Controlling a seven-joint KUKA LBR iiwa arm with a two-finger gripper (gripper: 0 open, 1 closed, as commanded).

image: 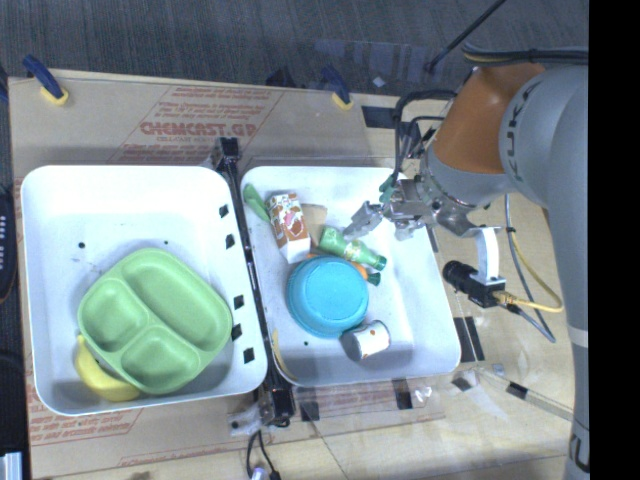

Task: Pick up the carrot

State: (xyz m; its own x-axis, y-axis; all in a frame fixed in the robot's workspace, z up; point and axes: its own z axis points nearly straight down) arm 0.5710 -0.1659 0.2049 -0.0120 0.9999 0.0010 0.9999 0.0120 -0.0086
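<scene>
Nearest the camera, along the near edge of the surface [520,438], cables and clips are lying below the two bins. In the left bin [40,268] a green divided plate [155,318] is sitting over a yellow object [95,376], which is peeking out at the plate's near left corner.

In the right bin [425,353] a small white cup with a brownish end [366,340] is lying on its side closest to the near wall. Just beyond it a blue bowl [328,296] is resting, and at the bowl's far right rim a sliver of orange [362,267] is showing — this is most likely the carrot, tucked between the bowl and a green bottle-like item [352,247] that is lying across it. Most of it is hidden, so I cannot be sure. Farther left a red-and-white carton [289,223] is lying, with a green stalk-shaped piece [255,205] beside the bin's left wall.

The task is looking barely begun: the orange piece is lying in the bin, nothing is lifted, and the whole grasp and lift are left to do.

The claw [372,218] is hanging over the far right part of the bin, reaching in from the right, its tip just beside the far end of the green item. It is gripping nothing that I can see, and whether its fingers are apart or together I cannot tell — the metal parts are blurring together.
</scene>
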